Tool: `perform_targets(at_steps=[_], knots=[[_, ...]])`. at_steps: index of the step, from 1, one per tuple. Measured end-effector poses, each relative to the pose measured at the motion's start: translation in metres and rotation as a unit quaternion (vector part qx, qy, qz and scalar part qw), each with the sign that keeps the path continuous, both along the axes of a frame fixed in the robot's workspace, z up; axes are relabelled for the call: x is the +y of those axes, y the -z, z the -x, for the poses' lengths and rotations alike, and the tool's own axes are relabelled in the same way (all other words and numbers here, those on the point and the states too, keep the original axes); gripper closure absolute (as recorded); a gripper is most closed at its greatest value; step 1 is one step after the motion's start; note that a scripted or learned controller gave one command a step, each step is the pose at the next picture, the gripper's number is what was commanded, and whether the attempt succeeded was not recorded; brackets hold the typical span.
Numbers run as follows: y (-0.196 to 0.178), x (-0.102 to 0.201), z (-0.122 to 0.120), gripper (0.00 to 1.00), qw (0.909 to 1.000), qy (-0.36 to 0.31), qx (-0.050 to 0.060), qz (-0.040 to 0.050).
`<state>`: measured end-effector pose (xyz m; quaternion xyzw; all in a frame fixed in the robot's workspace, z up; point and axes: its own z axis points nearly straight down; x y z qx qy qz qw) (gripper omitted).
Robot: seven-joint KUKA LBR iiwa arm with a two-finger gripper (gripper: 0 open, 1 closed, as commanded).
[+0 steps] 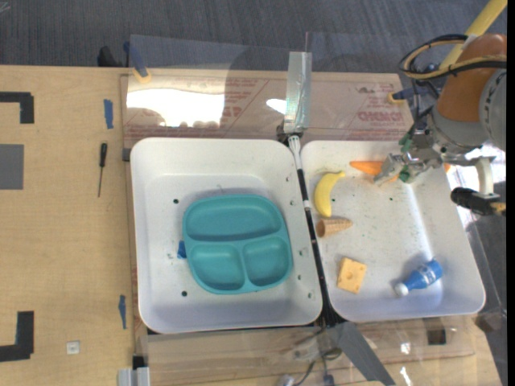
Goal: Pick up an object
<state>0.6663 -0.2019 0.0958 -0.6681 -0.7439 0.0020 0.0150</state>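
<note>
Blue bottle point(420, 277), label unreadable

We list: left bin point(153, 167) holds a divided tray point(236, 243); right bin point(451, 288) holds banana point(324, 192) and cone point(333, 226) at left, carrot point(367, 167) far, cracker point(351, 275) and bottle point(419, 277) near.

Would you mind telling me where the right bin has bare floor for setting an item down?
The widest bare patch lies mid-floor, between the banana, cheese wedge and blue bottle. The far edge is crowded: carrot and end effector. The cone crowds the left wall.
</note>
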Motion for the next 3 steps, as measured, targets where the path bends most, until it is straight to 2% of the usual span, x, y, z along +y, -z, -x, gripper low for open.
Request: perform_targets(at_steps=[1,2,3], knots=[[0.009,-0.013,0.001,1.0,0.9976,-0.069,-0.002,-0.0008],[-0.11,0.02,-0.003,1.0,0.9983,0.055,-0.018,0.0102],[-0.107,0.02,-0.002,0.0,0.9983,0.056,-0.014,0.0099]])
